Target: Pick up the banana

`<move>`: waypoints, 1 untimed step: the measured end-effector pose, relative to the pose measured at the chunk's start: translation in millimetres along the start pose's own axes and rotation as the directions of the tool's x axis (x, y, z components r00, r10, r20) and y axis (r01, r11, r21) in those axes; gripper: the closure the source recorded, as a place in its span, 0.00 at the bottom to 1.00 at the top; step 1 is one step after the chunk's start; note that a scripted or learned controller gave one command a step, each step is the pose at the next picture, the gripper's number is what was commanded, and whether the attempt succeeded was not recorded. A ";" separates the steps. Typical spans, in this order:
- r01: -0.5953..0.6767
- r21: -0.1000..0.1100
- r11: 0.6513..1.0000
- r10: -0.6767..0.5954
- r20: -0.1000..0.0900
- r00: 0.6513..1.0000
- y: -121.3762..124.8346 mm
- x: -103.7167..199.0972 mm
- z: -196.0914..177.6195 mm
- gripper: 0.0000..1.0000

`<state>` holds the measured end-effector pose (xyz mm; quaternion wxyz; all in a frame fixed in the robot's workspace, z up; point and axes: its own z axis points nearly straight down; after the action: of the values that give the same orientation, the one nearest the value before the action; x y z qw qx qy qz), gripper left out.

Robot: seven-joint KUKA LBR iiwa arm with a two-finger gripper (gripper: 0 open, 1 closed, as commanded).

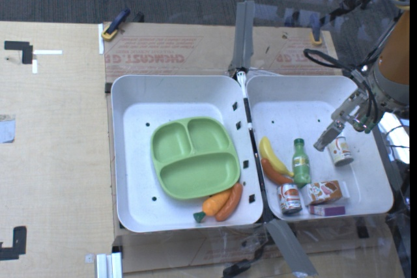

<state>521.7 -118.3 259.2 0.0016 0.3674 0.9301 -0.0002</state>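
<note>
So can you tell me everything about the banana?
The banana is yellow and gently curved, and looks smooth like a plastic toy. It lies flat in the right bin, near that bin's left wall, running from upper left down to lower right. An orange sausage-shaped thing lies right under it along its lower edge, seemingly touching it. A green bottle stands just to its right. The gripper hangs apart from it, further right.

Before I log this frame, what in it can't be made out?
- Gripper, camera view: small and blurred, above the right bin; no telling how its fingers stand.
- Small can: partly covered by the gripper; label unreadable.
- Banana: its lower end is hidden by the orange item and the green bottle.
- Arm: cut off by the right edge.
</note>
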 end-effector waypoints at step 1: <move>0.401 -0.001 0.916 -0.401 -0.002 0.916 60.6 46.7 27.8 0.00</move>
<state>529.1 -42.2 231.3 0.0004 0.1692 0.9856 0.0002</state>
